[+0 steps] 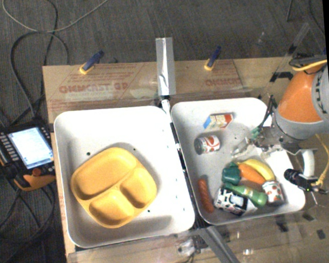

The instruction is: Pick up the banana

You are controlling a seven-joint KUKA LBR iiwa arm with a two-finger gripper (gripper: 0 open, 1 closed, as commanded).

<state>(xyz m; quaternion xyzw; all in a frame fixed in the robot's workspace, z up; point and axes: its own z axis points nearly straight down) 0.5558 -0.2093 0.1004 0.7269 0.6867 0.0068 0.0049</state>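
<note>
A robotics lab bench, set up for grasping trials.

Two shallow white plastic bins (117,118) sit side by side on a brown cardboard sheet (120,83) held by blue-and-yellow spring clamps (91,61) at the top of the frame; loose black cables (32,31) trail over grey carpet at upper left, a black handheld control pendant with a lit screen (26,149) lies at the left edge, and a grey robot arm with an orange band (302,101) enters from the right.
</note>
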